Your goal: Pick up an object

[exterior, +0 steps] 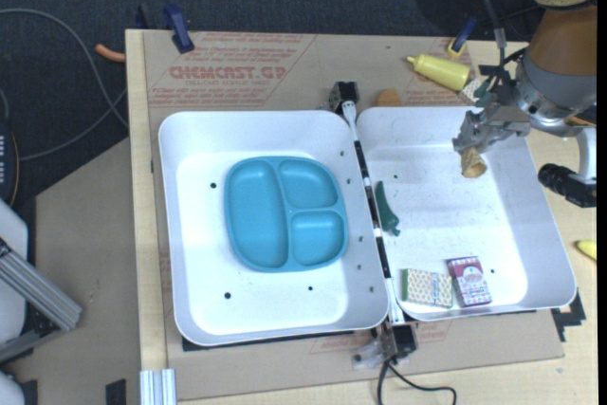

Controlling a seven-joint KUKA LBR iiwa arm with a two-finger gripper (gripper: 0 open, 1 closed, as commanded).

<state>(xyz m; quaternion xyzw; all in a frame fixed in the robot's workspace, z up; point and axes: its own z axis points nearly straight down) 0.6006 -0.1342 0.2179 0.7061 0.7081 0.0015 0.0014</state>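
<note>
gripper: you see it (471,150) over the right bin's (531,232) far end; grip state can't be told.
tan object: (473,168) right beneath the gripper, on the bin floor.
green item: (385,209) against the left wall.
two small boxes: (429,287), (469,281) at the near edge.
open room: bin middle.
left bin: (190,232) holds a blue divided plate (285,211).

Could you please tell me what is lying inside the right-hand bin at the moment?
In the right bin: a green tool, two small packets, and a tan lump beneath the gripper, which covers its top.
</note>
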